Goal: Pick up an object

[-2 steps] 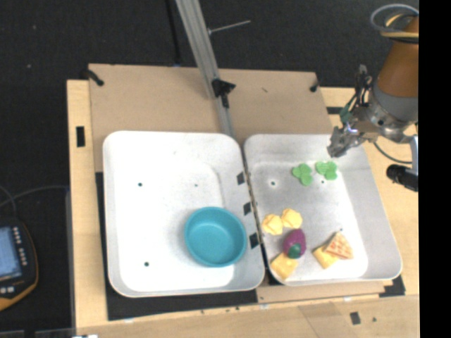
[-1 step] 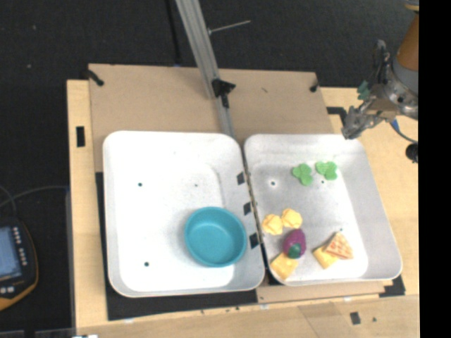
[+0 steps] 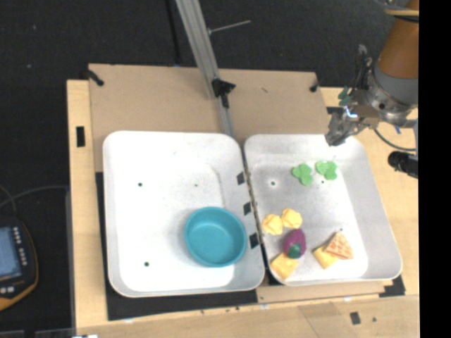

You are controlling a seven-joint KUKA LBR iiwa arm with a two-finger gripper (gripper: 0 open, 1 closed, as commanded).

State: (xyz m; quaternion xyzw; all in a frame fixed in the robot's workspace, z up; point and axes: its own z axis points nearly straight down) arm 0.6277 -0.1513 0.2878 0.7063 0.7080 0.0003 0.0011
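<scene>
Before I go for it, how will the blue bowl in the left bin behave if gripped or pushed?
The blue bowl looks rigid and probably light. Sitting upright on its base, it should slide rather than roll. Its wide rim may tip toward a one-sided pinch.

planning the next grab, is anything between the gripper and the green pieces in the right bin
Nothing visible. The gripper hangs over the right bin's far edge, and the two green pieces lie just in front of it on bare bin floor. The other toys sit nearer the camera.

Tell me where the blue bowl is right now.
The blue bowl sits in the left bin, near its front right corner, just across the divider from the yellow pieces in the right bin.
</scene>
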